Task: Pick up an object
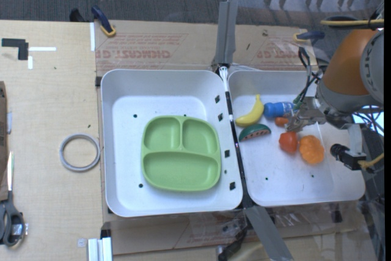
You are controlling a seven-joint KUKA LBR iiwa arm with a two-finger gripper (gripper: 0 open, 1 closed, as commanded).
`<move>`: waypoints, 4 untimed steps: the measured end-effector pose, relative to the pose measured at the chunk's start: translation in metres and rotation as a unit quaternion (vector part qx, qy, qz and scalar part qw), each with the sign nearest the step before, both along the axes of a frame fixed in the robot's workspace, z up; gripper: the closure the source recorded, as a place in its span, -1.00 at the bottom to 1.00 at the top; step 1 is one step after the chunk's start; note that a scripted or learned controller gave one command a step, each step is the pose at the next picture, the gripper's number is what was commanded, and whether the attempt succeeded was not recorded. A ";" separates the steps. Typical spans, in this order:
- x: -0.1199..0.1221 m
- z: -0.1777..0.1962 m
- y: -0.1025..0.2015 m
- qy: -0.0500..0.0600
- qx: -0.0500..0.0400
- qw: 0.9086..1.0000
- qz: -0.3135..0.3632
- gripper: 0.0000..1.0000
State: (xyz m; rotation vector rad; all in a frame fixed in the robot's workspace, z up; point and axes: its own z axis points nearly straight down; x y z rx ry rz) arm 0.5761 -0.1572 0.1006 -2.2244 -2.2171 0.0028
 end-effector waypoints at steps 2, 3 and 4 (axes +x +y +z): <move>0.060 -0.009 0.038 0.000 0.000 1.000 0.003 -1.00; 0.060 0.000 0.038 0.001 -0.001 1.000 0.004 1.00; -0.007 0.022 0.057 0.000 0.000 1.000 0.000 1.00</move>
